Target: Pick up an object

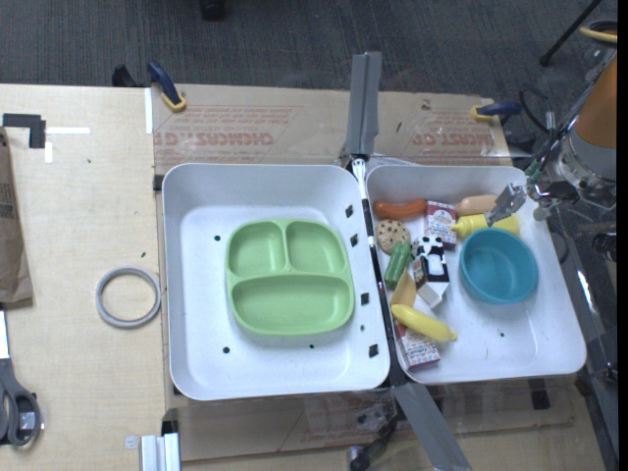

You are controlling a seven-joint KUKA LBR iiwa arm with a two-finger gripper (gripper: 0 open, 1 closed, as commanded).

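Your gripper [509, 202] hangs over the right bin [549, 356] near its far right corner, just above the blue bowl [499, 266]; you cannot tell its state. Left of the bowl lie a banana [423, 322], cookie [392, 233] and hot dog [400, 207]. The left bin [186, 292] holds 1 green plate [289, 277].

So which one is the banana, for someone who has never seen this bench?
Start at the right bin, the one with the blue bowl. Along its left side lies a heap of small toy foods. The banana is at the near end of that heap, lying left of and below the bowl: plain yellow, long and curved, unlike the round cookie and orange carrot.
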